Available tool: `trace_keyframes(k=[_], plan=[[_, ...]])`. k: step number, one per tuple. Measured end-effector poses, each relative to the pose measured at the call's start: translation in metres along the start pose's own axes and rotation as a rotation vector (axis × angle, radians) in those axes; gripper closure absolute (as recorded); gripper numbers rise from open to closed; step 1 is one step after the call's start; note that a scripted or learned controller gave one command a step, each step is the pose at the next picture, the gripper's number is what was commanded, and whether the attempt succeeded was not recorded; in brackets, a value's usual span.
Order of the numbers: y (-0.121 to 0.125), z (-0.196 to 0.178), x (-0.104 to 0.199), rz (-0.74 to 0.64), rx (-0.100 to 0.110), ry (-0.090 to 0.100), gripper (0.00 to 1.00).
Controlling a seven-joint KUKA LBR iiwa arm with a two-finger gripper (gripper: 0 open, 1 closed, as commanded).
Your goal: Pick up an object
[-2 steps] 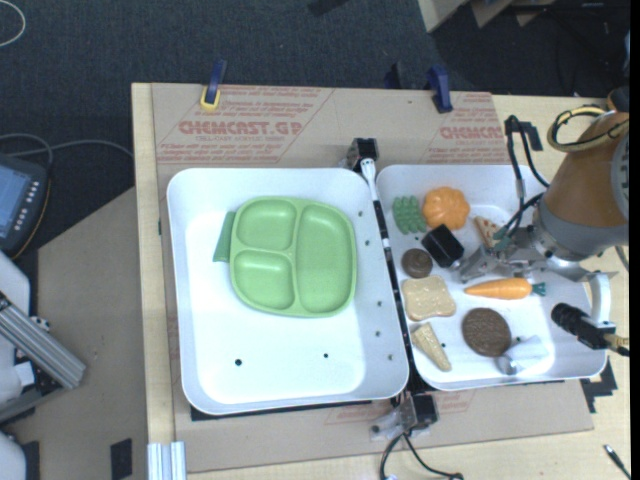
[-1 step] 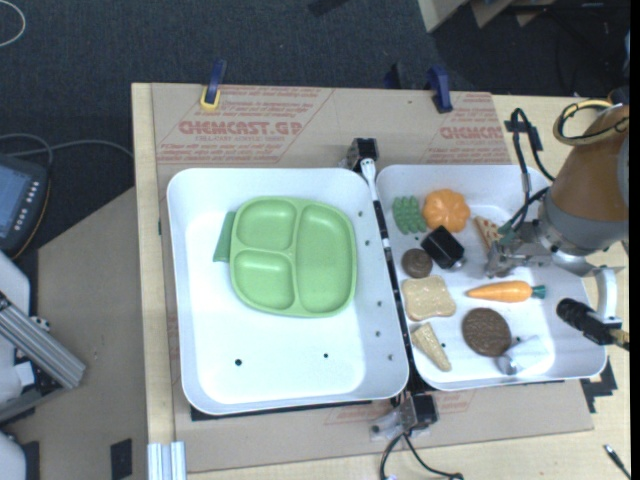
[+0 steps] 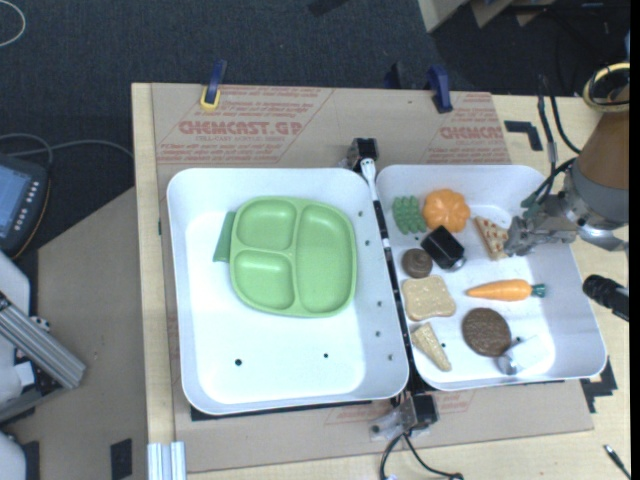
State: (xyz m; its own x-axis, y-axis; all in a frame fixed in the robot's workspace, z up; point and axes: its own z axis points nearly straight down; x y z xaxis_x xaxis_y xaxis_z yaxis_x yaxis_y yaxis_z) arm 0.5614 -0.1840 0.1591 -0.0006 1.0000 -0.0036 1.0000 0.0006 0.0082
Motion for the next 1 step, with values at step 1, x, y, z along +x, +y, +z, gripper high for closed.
trace_keyframes(k=[1], plan=[[-0.0046,-0.0464,0.003,-0.001,0.001,0.001,1.0]])
